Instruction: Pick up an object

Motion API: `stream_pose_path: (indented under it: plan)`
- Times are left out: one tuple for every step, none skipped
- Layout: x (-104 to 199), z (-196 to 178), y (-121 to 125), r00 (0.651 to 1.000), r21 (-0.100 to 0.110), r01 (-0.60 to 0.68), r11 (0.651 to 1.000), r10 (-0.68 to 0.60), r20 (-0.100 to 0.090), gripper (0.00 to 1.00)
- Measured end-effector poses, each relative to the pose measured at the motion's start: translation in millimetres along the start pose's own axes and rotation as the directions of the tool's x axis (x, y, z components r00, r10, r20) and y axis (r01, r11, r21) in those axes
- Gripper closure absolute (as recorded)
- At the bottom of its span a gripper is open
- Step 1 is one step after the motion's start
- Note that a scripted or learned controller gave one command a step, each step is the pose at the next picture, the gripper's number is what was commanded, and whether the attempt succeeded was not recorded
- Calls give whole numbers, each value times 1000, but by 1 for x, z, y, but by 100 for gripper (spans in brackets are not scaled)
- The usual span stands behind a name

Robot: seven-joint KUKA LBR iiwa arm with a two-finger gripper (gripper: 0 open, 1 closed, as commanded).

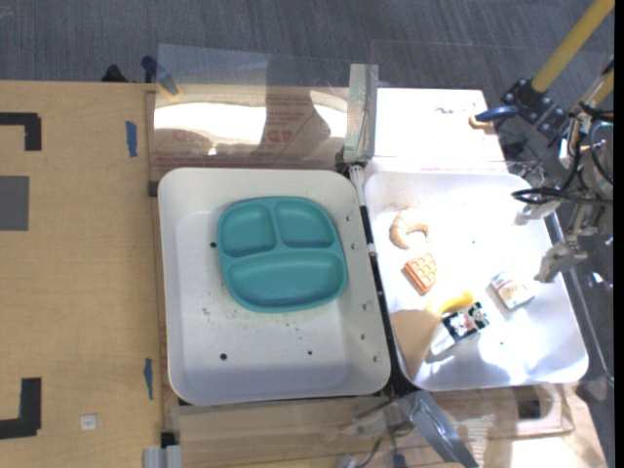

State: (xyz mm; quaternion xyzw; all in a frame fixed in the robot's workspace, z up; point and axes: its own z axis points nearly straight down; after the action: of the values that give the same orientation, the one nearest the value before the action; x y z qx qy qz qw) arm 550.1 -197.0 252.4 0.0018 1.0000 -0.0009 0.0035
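Basically arm (575,203) at right bin's (546,359) right edge, gripper state unclear; croissant (407,229), waffle (421,272), packet (511,290) inside; teal plate (281,253) left.

A robotics lab or test cell: two shallow white bins (185,291) sit side by side on a cardboard-covered bench (68,261) marked with black squares and blue tape (131,137), clear plastic sheeting (253,105) behind them, grey carpet (292,8) beyond, and cabled robot hardware (575,164) at the right
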Motion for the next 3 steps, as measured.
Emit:
stream_pose_path:
  plan:
    - [-13, 73, 12, 811, 2, -585, 811, 585, -8, 0]
    - [-22, 145, 19, 956, 0, -293, 956, 293, 4, 0]
    - [-24, 134, 20, 957, 0, -290, 957, 290, 10, 100]
